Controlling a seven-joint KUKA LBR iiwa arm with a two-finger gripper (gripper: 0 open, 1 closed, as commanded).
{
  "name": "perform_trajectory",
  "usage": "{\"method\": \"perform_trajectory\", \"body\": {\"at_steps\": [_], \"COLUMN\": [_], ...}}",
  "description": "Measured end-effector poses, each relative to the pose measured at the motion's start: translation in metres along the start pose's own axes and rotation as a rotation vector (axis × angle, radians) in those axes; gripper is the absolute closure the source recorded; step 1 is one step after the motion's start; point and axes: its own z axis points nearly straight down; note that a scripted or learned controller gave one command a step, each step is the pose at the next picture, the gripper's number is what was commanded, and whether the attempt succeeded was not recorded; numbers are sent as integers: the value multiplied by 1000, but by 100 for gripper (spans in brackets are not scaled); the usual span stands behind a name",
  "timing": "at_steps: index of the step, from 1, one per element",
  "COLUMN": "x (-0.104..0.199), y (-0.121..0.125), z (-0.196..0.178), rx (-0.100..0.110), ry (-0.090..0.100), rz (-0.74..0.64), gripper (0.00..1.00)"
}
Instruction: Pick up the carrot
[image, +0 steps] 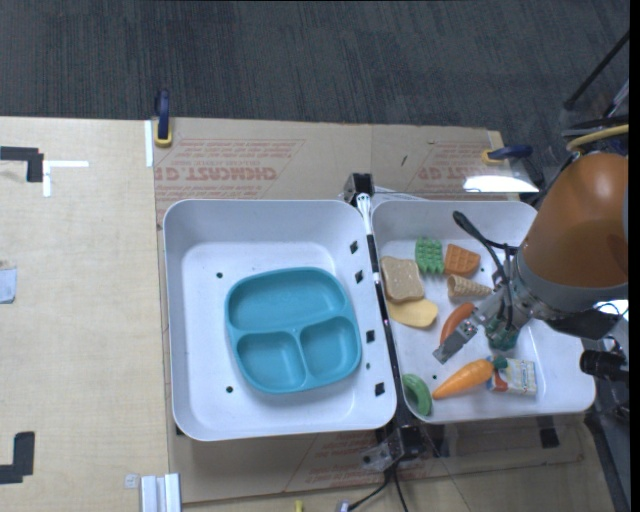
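The carrot (462, 380) is orange and lies flat near the front of the right bin (560, 400), with its tip pointing left and a green top at its right end. My gripper (452, 343) hangs low over the bin, just above and behind the carrot, beside a red-orange piece (457, 320). I see nothing held in it. The grey arm with its orange band (590, 225) reaches in from the right and hides part of the bin's right side.
In the right bin lie a bread slice (402, 279), a yellow piece (415, 313), a green ridged item (429, 255), an orange wedge (462, 260), a cone (468, 288), a green item (416, 393) and a white packet (517, 377). The left bin (190, 330) holds a teal divided plate (292, 328).
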Motion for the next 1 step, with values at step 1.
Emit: {"method": "perform_trajectory", "body": {"at_steps": [1], "x": [-23], "y": [-16], "z": [100], "rx": [-3], "ry": [-2], "rz": [-83], "gripper": [0]}}
